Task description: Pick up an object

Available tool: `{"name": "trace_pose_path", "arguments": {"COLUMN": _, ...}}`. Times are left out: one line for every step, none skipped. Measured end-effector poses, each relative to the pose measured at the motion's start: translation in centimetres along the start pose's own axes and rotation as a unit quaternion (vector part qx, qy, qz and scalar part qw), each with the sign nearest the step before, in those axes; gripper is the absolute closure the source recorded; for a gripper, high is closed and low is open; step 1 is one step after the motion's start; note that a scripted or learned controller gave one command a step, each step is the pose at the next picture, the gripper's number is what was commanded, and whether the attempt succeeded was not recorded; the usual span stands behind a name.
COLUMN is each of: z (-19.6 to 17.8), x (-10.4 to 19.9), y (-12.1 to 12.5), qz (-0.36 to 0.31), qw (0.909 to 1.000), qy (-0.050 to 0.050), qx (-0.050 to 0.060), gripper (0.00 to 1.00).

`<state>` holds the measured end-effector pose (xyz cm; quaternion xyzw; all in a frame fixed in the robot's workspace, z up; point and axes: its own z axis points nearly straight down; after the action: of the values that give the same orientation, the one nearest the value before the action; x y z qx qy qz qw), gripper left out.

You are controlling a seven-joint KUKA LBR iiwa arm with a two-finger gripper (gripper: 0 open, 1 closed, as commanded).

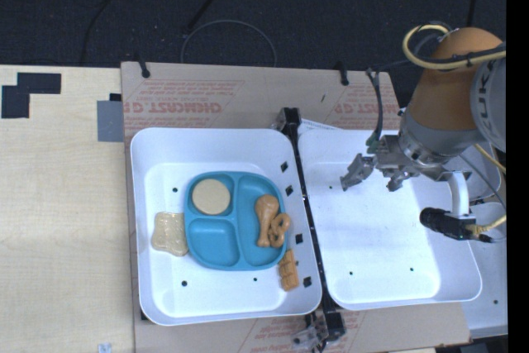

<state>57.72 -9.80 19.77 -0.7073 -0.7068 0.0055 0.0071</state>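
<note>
Blue divided plate [221, 248] sits in the left bin [153, 153], roughly centred, three compartments. Upper-left compartment holds a round tan disc, cracker- or cookie-like [210, 196]. Right compartment holds a knobbly tan pretzel-like piece [271, 221], lying lengthwise. Lower-left compartment bare blue. Pale beige slab, bread-like [169, 233], lies on the bin floor touching the plate's left rim. Small orange-brown chunk [288, 270] on the bin floor just beside the plate's lower-right corner, close to the bin's right wall.

Room: bare white floor along the top and bottom of the left bin; narrow on the right, where plate edge nears the black divider [299, 202] between bins. Right bin [388, 277] floor is bare white, with wide room below the arm.

Gripper [374, 175] hangs over the upper part of the right bin, well apart from all the food items. Two dark fingers splayed apart, nothing between them: released. Grey arm with orange band [450, 91] enters from the right, cut off at the frame edge; cables loop round it.

Hard to tell: exact identity of the food pieces; whether fingertips touch the bin floor.
</note>
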Motion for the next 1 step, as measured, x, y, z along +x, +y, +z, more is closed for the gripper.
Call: {"name": "trace_pose_path", "arguments": {"z": -0.82, "x": -0.02, "y": 0.26, "qz": -0.001, "qw": 1.0000, "qy": -0.001, "qx": -0.007, "gripper": 0.00}}
